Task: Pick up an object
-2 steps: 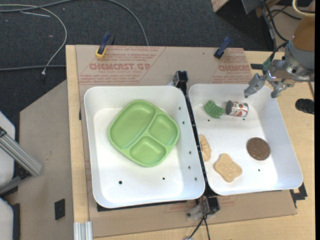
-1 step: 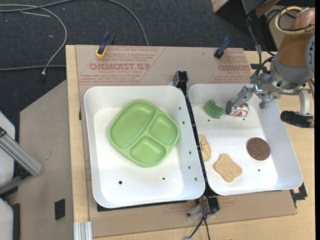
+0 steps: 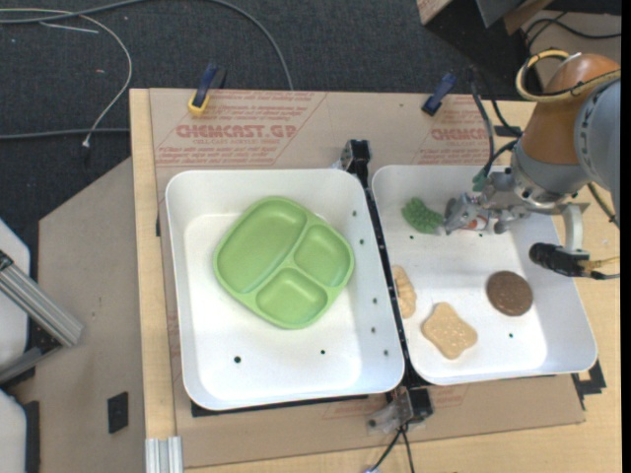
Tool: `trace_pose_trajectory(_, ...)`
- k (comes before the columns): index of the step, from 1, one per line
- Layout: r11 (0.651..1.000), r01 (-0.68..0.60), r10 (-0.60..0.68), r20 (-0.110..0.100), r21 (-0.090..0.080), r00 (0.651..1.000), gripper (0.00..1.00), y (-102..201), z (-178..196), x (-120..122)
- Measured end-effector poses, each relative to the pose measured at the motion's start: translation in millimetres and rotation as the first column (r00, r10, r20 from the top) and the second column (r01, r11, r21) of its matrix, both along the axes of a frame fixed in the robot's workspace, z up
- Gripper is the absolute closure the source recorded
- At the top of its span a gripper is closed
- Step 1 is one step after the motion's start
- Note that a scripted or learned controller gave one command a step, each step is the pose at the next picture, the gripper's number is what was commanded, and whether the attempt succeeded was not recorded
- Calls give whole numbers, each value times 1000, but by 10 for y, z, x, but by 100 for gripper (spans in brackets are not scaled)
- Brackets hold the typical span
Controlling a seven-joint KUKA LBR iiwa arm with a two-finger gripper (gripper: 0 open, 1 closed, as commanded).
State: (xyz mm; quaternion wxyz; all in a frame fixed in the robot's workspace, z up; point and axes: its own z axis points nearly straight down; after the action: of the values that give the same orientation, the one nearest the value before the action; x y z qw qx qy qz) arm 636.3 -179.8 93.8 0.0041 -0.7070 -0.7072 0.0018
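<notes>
The right bin [image 3: 552, 358] holds a green leafy piece [image 3: 422, 214] at its upper left, a brown round disc [image 3: 510, 293], a tan toast-shaped piece [image 3: 450, 330] and a pale tan piece [image 3: 403, 291] against the left wall. My gripper [image 3: 470, 215] reaches in from the right and hangs low over the bin's upper part, just right of the green leafy piece. Whether it touches that piece is unclear. Nothing shows between the gripper and the bin floor.
The left bin [image 3: 197, 363] carries a green divided plate [image 3: 284, 261]. A black clamp [image 3: 356, 154] sits between the bins at the back and another [image 3: 412, 402] at the front. Blue clips [image 3: 204, 88] [image 3: 439, 94] hold the cardboard at its far edge.
</notes>
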Motion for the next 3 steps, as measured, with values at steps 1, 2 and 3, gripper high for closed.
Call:
trace_pose_trajectory(1,1000,-1,1,1,-1,1000,0,8,-119,-5)
trace_pose_trajectory(2,1000,-2,2,0,0,1000,100,10,-28,2)
trace_pose_trajectory(3,1000,-2,2,11,-4,1000,100,113,482,47)
